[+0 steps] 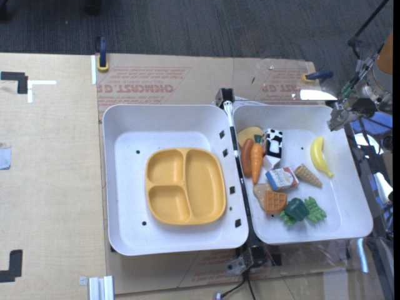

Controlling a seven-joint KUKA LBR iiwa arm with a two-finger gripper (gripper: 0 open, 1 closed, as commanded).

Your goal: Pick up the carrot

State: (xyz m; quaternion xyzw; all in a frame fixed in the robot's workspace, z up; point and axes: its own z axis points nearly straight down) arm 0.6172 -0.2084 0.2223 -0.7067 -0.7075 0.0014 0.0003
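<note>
Cardboard (150, 83) under the bins carried red printing, reversed and unreadable. The smooth, tapered orange carrot (256, 160) lay in the right bin (350, 220) near its left wall, long axis running near-to-far, tip toward the near side. The end effector (342, 114) hovered at the far right rim; whether its fingers were apart was unclear.

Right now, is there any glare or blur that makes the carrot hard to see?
In the camera view the carrot is sharp and evenly lit, with no glare on it; light shadows lie along the right bin walls; the gripper at the right edge looks slightly soft and cluttered.
</note>
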